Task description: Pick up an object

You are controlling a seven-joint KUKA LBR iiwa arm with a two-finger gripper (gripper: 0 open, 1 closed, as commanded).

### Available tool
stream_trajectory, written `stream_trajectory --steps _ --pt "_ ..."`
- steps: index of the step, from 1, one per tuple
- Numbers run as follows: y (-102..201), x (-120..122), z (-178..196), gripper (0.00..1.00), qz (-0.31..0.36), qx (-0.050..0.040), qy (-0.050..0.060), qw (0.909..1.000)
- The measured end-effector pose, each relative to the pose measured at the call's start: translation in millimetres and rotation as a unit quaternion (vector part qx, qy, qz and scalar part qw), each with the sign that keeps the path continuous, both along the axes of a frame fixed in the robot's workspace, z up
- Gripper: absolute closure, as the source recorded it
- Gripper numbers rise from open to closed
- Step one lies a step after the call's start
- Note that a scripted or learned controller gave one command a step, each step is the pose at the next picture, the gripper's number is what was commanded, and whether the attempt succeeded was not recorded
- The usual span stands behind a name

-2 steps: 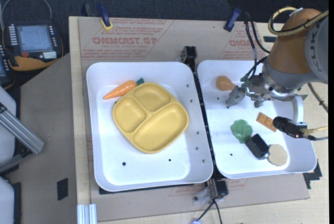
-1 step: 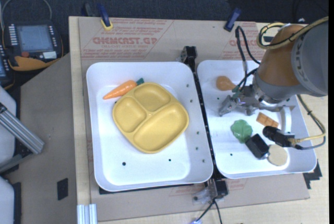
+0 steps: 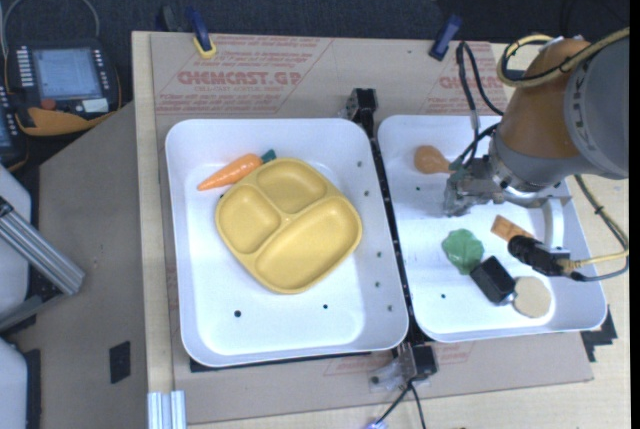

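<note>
While the grey arm (image 3: 575, 117) with its orange band leans over the right-hand bin (image 3: 420, 302), you have several small objects to choose from, and each will handle differently. Take the gripper (image 3: 462, 197) as your landmark: it hangs low over that bin's upper middle, and whether its claw is apart or together cannot be told from this angle, so do not count on anything being held.

Across the divider from the gripper, in the left-hand bin (image 3: 200, 317), sits the yellow divided plate (image 3: 289, 224). It looks rigid, smooth and wide, probably too broad to span except at its rim. Beyond the plate's upper edge, and farther from the gripper, lies the toy carrot (image 3: 230, 171), which looks light, stiff and tapered; take it across the thick middle.

Just below the gripper rests the green lump (image 3: 463, 248), seemingly light and perhaps soft, likely the easiest pinch, taken across its width. Below that, farther from the gripper, the black block (image 3: 493, 279) lies touching the pale round disc (image 3: 531, 297); the block looks hard with flat sides good for gripping, the disc flat and likely to slip. Just above and to the picture's left of the gripper sits the tan rounded piece (image 3: 432, 159), small and smooth, which may roll away if you squeeze it off-centre.
</note>
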State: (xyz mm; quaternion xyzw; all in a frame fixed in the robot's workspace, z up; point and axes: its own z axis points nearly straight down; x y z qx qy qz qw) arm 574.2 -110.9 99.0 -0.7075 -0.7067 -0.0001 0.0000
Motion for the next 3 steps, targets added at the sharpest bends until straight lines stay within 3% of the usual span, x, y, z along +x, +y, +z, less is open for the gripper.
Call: stream_trajectory --steps 3 --pt "-9.9 2.2 156.0 1.00 0.001 -0.0015 -0.004 1.0000"
